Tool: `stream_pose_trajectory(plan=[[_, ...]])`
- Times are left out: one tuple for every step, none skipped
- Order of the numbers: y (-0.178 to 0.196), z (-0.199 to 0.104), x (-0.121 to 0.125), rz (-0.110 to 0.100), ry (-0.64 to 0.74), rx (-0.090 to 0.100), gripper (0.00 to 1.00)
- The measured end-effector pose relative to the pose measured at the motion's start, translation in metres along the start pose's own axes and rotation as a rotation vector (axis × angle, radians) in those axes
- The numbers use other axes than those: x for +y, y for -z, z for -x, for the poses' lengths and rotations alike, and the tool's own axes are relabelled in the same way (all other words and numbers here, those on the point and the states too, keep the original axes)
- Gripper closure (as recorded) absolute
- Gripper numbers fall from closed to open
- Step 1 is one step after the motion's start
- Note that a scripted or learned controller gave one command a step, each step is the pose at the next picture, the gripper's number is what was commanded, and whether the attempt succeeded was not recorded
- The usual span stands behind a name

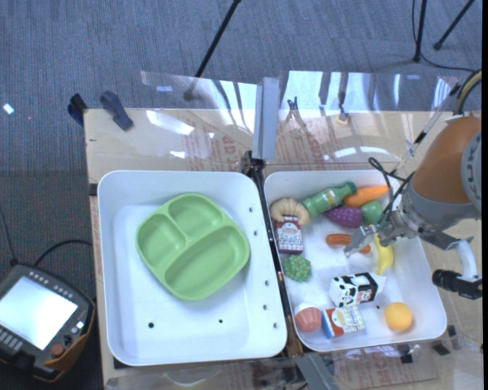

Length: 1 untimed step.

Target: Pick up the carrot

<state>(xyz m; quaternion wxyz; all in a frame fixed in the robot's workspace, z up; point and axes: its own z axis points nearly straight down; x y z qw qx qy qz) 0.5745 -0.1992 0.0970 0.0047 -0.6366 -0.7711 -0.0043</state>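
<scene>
One carrot (366, 194) lies ungrasped at the right bin's (436, 299) far edge; gripper (366, 242) hovers nearby, jaws apparently open.

The wooden bench (175, 140) bears two shallow white bins side by side, the left bin (118, 258) and right bin (427, 299), touching.
</scene>
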Motion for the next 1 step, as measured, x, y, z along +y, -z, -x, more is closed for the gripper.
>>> stream_pose_trajectory(plan=[[-0.0098,-0.0014,0.0717,-0.001,-0.168,-0.011,0.00]])
